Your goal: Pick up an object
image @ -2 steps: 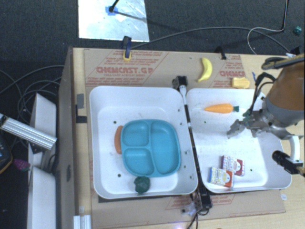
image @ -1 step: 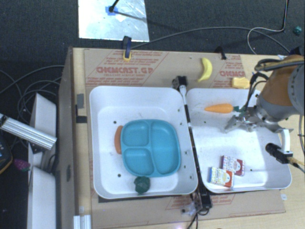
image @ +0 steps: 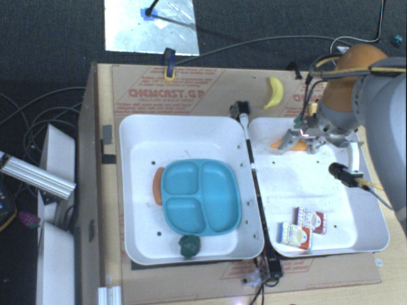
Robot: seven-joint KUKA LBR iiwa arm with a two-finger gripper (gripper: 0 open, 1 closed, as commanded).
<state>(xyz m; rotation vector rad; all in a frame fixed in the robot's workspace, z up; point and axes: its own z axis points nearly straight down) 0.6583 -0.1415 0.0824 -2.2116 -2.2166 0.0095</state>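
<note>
Pincer [image: 304, 138] sits over orange object [image: 280, 145].

Even, cool overhead light fills the frame. The white bins [image: 191, 129] look washed out, and the foil sheet [image: 151, 18] at upper left glares. Detail is soft and grainy throughout.

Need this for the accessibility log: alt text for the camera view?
The gripper hangs low over an orange object at the far end of the right bin, which also holds two small cartons. The left bin holds a blue divided tray and a green object; a banana lies outside.
</note>
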